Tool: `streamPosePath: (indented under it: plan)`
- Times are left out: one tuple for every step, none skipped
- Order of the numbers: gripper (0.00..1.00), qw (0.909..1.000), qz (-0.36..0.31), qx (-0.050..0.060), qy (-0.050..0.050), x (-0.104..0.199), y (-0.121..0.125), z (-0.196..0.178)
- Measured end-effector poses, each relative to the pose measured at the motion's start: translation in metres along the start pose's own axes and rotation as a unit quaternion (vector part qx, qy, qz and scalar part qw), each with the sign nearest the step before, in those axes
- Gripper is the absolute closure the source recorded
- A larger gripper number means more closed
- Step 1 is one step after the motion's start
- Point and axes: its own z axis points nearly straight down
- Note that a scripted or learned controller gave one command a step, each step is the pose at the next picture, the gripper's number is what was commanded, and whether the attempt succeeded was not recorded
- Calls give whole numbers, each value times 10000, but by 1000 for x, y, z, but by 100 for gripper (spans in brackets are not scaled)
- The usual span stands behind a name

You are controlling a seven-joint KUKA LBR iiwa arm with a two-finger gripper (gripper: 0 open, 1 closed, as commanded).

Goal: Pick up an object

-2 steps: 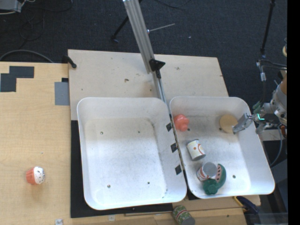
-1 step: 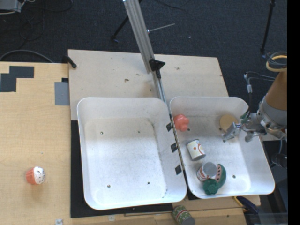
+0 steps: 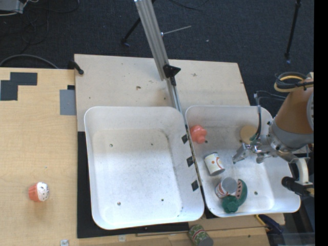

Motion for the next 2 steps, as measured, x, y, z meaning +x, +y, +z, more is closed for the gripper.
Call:
streamPosePath:
  plan:
    - [0, 10000, 15, -34, -16, 0, 0, 8]
    - [100, 10000, 31, -32, -12, 0, 0, -3]
